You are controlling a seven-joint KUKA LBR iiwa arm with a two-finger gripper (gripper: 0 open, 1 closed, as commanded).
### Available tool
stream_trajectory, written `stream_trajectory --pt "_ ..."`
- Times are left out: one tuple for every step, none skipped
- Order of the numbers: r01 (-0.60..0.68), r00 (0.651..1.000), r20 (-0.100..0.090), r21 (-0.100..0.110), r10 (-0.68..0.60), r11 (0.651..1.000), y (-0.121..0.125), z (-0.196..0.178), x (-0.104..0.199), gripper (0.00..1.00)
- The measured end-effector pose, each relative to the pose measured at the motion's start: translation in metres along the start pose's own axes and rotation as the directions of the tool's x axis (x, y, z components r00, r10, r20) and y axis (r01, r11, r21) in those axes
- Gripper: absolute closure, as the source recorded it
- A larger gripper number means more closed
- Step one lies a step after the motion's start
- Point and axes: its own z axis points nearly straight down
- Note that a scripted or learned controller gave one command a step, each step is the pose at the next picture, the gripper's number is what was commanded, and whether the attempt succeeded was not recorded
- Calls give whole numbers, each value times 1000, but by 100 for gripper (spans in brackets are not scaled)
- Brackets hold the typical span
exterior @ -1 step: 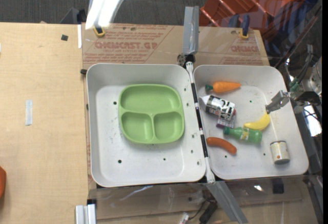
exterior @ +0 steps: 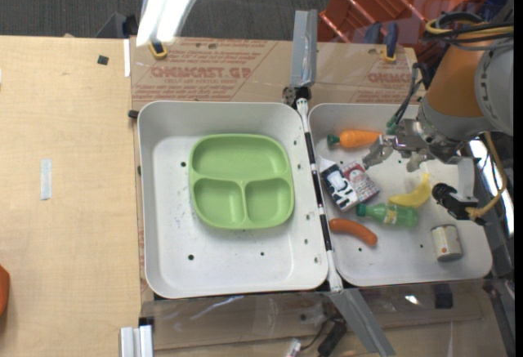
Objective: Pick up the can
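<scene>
Gripper (exterior: 398,149) fingers are seen spread open and empty over the right bin (exterior: 478,261). Can (exterior: 445,242) is lying near its right corner; descent should be centred across the can's sides.

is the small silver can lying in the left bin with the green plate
No, the small silver can lies in the right white bin, near its lower right corner.

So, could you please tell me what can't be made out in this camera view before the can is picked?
- Gripper: small and tangled with cables; how its fingers stand can't be judged.
- Can: too small to read any label.
- Box: print too small to read.
- Arm: cut off by the right edge.
- Right bin: far corner hidden under the arm.
</scene>
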Motion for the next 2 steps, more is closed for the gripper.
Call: stream_trajectory --pt "-59 998 0 0 59 998 -26 14 -39 0" --pt "-123 992 0 -1 123 992 -19 -54 35 0"
